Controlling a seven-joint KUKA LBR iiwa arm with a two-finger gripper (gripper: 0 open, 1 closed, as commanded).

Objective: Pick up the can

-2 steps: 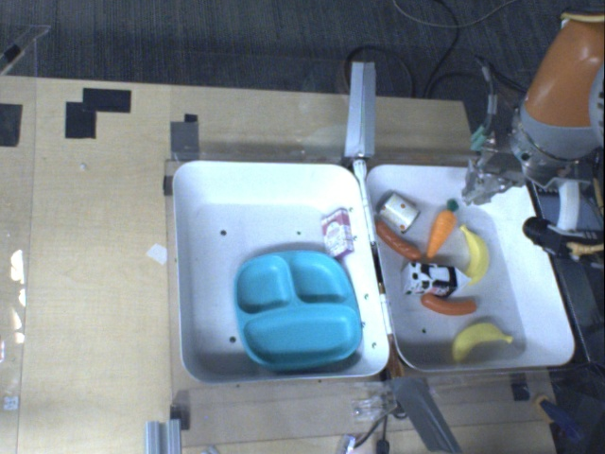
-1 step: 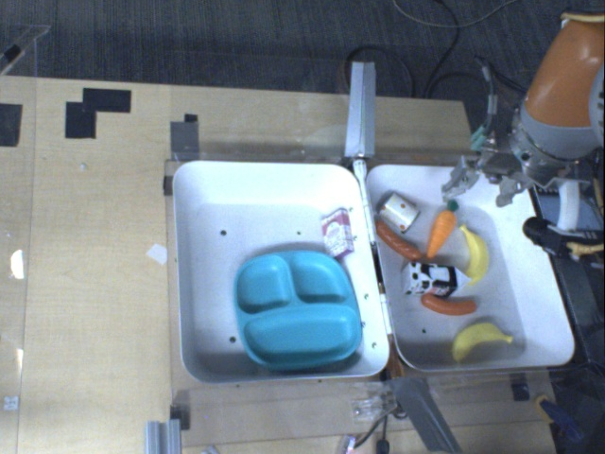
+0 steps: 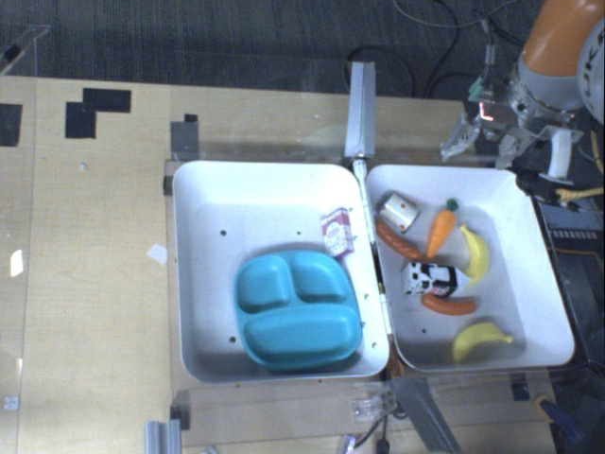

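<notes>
The can (image 3: 399, 212) is a small silver cylinder lying on its side near the back left corner of the right bin (image 3: 548, 291), just above a red sausage (image 3: 400, 242). My gripper (image 3: 484, 147) hangs over the bench just beyond the right bin's back rim, up and to the right of the can and well apart from it. Its fingers are open with nothing between them.
An orange carrot (image 3: 440, 232), two yellow bananas (image 3: 475, 253) (image 3: 480, 340), a black-and-white cow toy (image 3: 432, 277) and a second sausage (image 3: 450, 305) share the right bin. The left bin (image 3: 203, 253) holds a blue divided plate (image 3: 296, 308) and a small packet (image 3: 337, 232).
</notes>
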